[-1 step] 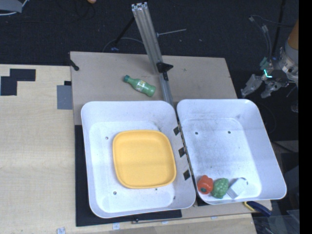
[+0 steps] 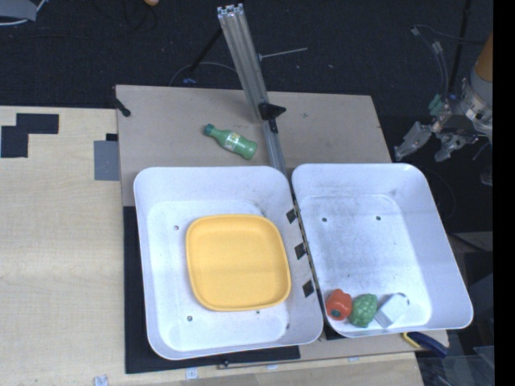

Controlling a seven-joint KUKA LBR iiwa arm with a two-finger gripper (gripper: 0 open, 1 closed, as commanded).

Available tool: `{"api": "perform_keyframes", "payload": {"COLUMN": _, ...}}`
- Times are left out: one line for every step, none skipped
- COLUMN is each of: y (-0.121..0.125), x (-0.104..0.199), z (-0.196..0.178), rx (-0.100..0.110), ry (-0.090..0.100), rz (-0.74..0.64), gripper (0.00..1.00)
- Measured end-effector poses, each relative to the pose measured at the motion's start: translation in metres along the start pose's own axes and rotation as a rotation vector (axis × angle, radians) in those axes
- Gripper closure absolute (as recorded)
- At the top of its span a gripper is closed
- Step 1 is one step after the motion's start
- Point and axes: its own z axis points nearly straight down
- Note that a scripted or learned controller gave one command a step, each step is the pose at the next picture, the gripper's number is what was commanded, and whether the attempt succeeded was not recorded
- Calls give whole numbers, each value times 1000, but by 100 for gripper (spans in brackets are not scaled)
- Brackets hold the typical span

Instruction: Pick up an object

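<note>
In the right bin [image 2: 378,191], three small things lie together at the front edge: a red pepper-like object [image 2: 339,304], a green knobbly object [image 2: 364,310] and a white-grey block [image 2: 392,309]. A yellow square plate [image 2: 237,261] lies flat in the left bin [image 2: 157,191]. My gripper [image 2: 430,141] hangs off the right bin's back right corner, above the dark floor and far from the three objects. Its fingers are spread open and hold nothing.
A green bottle [image 2: 231,141] lies on its side on the bench behind the left bin. A slanted aluminium post [image 2: 249,71] rises from the gap between the bins' back edges. Black clips [image 2: 298,249] join the bins along their shared wall.
</note>
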Motion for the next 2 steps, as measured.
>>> {"api": "perform_keyframes", "payload": {"y": -7, "x": 6, "z": 60, "rx": 5, "ry": 1, "rz": -1, "gripper": 0}}
{"api": "perform_keyframes", "payload": {"y": -5, "x": 8, "z": 123, "rx": 5, "ry": 1, "rz": -1, "gripper": 0}}
